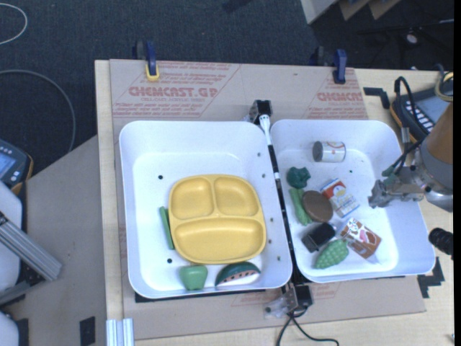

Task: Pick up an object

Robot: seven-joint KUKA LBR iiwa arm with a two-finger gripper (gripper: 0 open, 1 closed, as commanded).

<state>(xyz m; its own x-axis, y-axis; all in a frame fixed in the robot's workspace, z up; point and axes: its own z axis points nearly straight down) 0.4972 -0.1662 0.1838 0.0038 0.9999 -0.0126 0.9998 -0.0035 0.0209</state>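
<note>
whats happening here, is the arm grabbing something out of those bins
Not yet. The gripper sits low over the right bin, near its right side, with nothing seen between its fingers. The toys there lie apart from it: a small can, a brown oval piece, a black block and a carton. The left bin holds a yellow divided plate and a watermelon slice.

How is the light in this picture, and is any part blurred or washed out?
Camera view: light is even and soft, shadows faint; the white bins look bright, near washed out on their floors; the yellow tray stays clear; the small items in the right bin are slightly soft; the gripper at the right edge is a little blurred.
</note>
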